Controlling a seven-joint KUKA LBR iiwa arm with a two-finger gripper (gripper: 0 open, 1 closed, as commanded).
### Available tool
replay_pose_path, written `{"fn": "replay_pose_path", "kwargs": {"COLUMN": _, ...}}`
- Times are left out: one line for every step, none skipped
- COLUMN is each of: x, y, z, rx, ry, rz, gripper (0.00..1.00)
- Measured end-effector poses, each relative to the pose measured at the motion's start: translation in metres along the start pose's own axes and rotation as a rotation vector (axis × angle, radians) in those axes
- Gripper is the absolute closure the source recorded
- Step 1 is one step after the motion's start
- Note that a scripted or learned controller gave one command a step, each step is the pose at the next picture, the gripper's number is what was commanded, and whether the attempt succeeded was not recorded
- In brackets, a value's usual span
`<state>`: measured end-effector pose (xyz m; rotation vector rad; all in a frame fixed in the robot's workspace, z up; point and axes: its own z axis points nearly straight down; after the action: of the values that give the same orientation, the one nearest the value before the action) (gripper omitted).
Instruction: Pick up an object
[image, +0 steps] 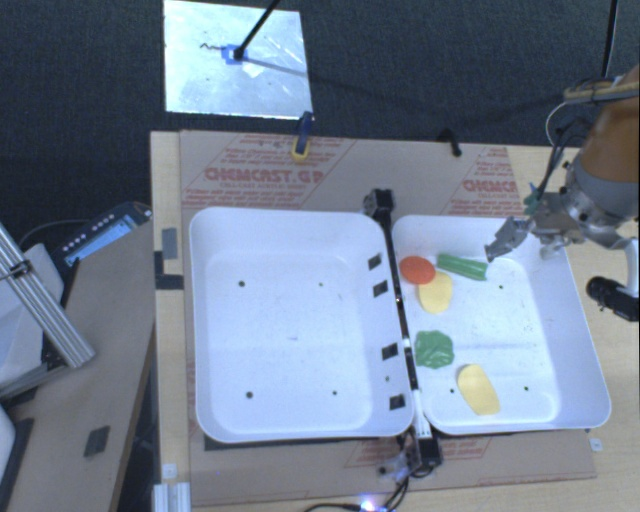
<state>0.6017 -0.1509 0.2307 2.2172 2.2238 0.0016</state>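
Observation:
Several small objects lie in the right bin (570, 330). An orange round piece (418, 269) sits near its back left corner. A green cylinder (461, 266) lies just to the right of it, and a pale yellow piece (435, 293) lies just in front. Nearer the front are a green leafy piece (434, 349) and a yellow oval (479, 388). My gripper (503, 242) hangs over the back of the right bin, close to the cylinder's right end and slightly above it. Nothing shows in its grasp.
The left bin (215, 300) stands beside the right one, joined by a black divider with clips (398, 320). The grey arm with its orange band (608, 150) comes in from the right. A shiny metal sheet (236, 60) lies behind the bench.

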Motion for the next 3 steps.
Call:
{"fn": "replay_pose_path", "kwargs": {"x": 0.028, "y": 0.027, "z": 0.109, "rx": 0.004, "ry": 0.002, "rz": -0.005, "gripper": 0.00}}
{"fn": "replay_pose_path", "kwargs": {"x": 0.051, "y": 0.057, "z": 0.145, "rx": -0.006, "ry": -0.001, "rz": -0.004, "gripper": 0.00}}
{"fn": "replay_pose_path", "kwargs": {"x": 0.069, "y": 0.068, "z": 0.145, "rx": -0.003, "ry": 0.001, "rz": -0.003, "gripper": 0.00}}
